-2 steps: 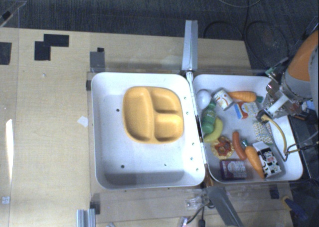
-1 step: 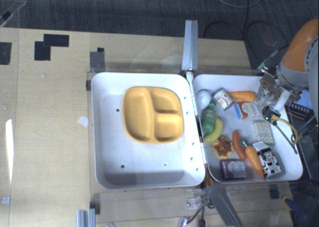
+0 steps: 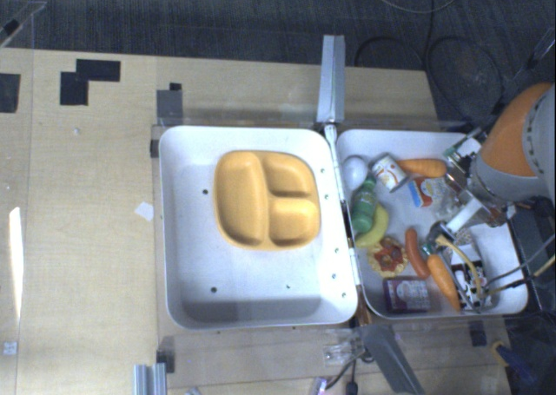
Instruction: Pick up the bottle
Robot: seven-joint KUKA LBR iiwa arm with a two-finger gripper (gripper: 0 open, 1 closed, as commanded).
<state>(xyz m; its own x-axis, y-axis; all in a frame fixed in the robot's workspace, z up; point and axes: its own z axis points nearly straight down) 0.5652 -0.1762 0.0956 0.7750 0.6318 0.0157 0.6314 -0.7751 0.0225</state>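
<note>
A green bottle (image 3: 365, 203) lies in the right bin (image 3: 508, 298), close to its left wall, with its cap pointing toward the bin's back. A yellow banana (image 3: 375, 228) curves against its lower end. My gripper (image 3: 446, 200) hangs over the middle right of the same bin, about a hand's width to the right of the bottle and apart from it. The grey arm with its orange band (image 3: 521, 128) comes in from the right edge. Nothing shows in the gripper's grasp.
Around the bottle lie a white ball (image 3: 354, 169), a small can (image 3: 388, 171), a carrot (image 3: 424, 167), a red sausage (image 3: 414, 251), a second carrot (image 3: 443, 278) and a dark packet (image 3: 407, 295). The left bin (image 3: 187, 237) holds a yellow divided tray (image 3: 265, 198).
</note>
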